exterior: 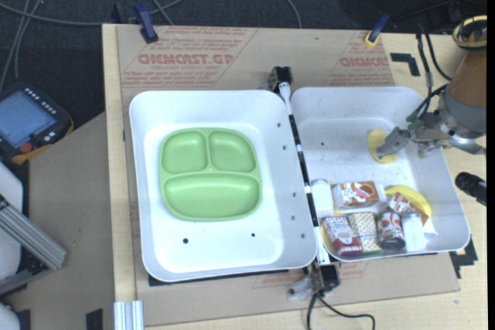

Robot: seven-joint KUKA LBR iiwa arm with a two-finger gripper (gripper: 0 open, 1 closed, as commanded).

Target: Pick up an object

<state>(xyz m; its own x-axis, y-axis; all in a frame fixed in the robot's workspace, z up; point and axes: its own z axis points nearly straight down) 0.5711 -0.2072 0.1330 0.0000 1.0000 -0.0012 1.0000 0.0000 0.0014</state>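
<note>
Two white bins sit side by side on the bench. Left bin [147, 166]: one green divided plate [209, 174] with three compartments, lying flat at its centre. Right bin [340, 108]: one small yellow object [379, 143] toward its far right side, one banana [411, 199] nearer the front corner, and just left of the banana a cluster of roughly four red-and-white snack packets [363, 224]. The gripper [404, 139] hangs just right of the yellow object — fingers spread, nothing between them.
</note>
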